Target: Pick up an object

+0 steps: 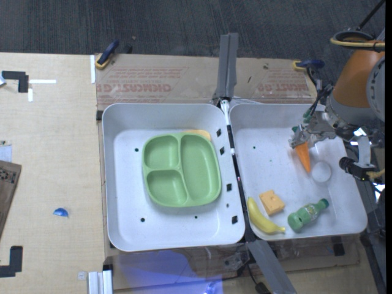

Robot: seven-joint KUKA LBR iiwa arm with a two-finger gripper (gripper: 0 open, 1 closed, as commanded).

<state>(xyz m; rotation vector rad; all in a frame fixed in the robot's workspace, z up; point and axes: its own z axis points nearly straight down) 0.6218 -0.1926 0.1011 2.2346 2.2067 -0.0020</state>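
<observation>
An orange carrot [304, 158] lies at a slant in the right bin [269, 133], near its back right. My gripper [305, 137] is directly over the carrot's thick upper end and appears to touch it, with the arm's orange band behind it at the right. A yellow banana [263, 218], an orange cheese-like block [271, 201] and a green bottle [308, 215] lie along the bin's front. A small white round thing [321, 173] sits just right of the carrot's tip.
The left bin [122, 182] holds a green divided plate [182, 169] with a yellow thing [199, 133] peeking out behind it. A divider with black clips [229, 164] separates the bins. Cardboard [159, 81] lies behind them.
</observation>
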